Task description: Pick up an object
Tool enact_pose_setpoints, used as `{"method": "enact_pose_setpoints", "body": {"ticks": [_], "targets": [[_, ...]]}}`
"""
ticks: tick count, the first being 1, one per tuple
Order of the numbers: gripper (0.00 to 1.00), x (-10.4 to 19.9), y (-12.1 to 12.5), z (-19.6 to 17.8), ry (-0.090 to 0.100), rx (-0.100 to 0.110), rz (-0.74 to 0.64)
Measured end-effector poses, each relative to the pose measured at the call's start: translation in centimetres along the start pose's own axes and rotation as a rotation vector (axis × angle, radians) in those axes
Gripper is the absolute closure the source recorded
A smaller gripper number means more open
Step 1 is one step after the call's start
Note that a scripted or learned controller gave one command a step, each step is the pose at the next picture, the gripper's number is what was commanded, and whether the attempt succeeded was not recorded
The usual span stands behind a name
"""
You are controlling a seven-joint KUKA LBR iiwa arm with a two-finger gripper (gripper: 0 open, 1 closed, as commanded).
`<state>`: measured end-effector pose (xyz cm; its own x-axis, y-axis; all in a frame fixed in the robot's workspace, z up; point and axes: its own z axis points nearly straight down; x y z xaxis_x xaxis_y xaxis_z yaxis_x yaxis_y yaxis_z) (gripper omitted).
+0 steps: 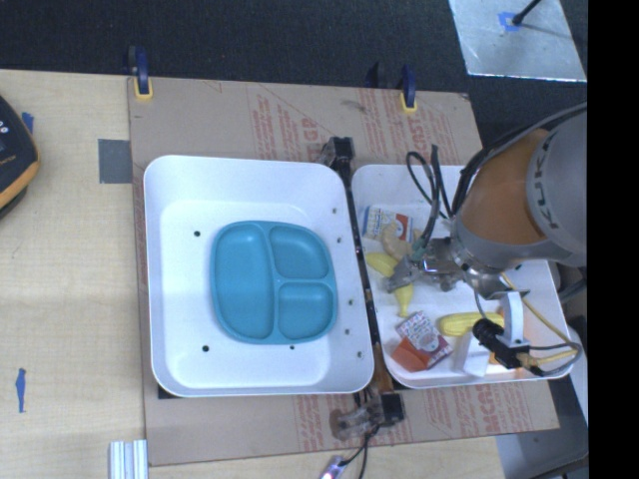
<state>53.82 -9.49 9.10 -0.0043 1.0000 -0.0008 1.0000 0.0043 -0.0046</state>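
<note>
We are looking at the gripper [407, 270] first: it is sitting low inside the right bin [371, 180], near that bin's left wall, and its metal tips are lying in among the clutter, so we cannot tell how they are set. Right at the tips we are seeing a yellow piece [380, 263] at about nine o'clock and a second yellowish piece [403, 294] at six o'clock, both just beside the tool; whether either is between the tips we cannot say. At twelve o'clock from the gripper a white packet with orange print [384, 223] is lying flat. At five o'clock a red and white wrapper [417, 334] is resting near the bin's front edge, and a yellow corn-like object [461, 322] is lying just beside it at three o'clock. The arm [519, 198], grey with its orange band, is stretching away toward three o'clock, black cables looping above it. Over at nine o'clock, the left bin [165, 267] is holding a blue divided plate [272, 281], lying flat in its middle.
</note>
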Motion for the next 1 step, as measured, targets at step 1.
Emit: {"method": "enact_pose_setpoints", "body": {"ticks": [1], "targets": [[1.00, -0.10, 0.01, -1.03, -0.001, 0.001, -0.003]]}}
